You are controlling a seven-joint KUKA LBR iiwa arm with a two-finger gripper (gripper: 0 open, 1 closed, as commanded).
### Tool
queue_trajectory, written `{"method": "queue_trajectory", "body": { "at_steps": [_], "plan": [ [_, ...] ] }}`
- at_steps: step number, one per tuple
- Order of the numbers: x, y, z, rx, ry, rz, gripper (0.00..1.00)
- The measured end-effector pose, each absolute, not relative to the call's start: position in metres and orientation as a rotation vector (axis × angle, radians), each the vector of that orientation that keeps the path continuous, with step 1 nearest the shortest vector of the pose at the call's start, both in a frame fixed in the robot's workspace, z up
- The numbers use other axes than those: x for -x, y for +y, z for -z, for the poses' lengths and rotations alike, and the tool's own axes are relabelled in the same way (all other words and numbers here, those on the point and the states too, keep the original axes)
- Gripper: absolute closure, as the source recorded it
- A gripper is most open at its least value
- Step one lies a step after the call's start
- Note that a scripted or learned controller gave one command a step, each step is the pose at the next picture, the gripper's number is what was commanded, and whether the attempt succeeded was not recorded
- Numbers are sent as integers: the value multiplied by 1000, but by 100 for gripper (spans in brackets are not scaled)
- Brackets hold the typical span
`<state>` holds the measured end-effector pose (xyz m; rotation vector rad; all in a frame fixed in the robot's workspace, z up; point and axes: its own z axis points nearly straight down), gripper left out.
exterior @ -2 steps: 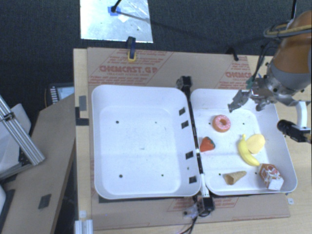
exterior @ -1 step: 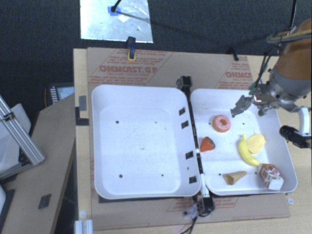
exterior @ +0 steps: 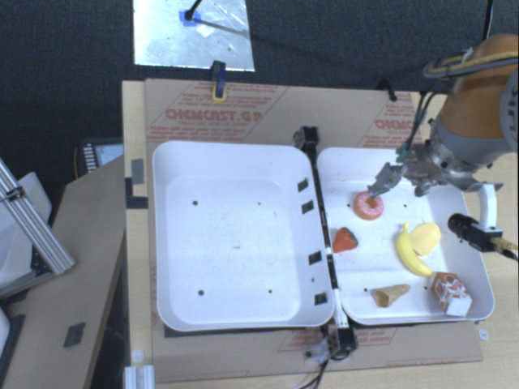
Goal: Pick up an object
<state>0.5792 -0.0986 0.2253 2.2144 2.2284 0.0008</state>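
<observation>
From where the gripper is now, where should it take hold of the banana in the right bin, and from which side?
Grip the banana across its middle, coming straight down from above. It lies flat on the right bin floor, curving from upper left to lower right, so the fingers should straddle its narrow width. The yellow lemon-like fruit sits right against its upper right side, so take it slightly lower on the curve.

The arm (exterior: 478,96) is cut off by the right edge, the gripper (exterior: 378,190) fingertips hide part of the pink ring (exterior: 370,207), and the finger spacing is too small to judge.
</observation>
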Motion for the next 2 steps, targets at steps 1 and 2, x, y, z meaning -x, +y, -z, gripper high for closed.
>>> {"method": "queue_trajectory", "body": {
  "at_steps": [1,2],
  "plan": [
    [-574,-59,-182,-2214,2230,0,0],
    [-575,-61,-195,-2214,2224,-4,100]
  ]
}}
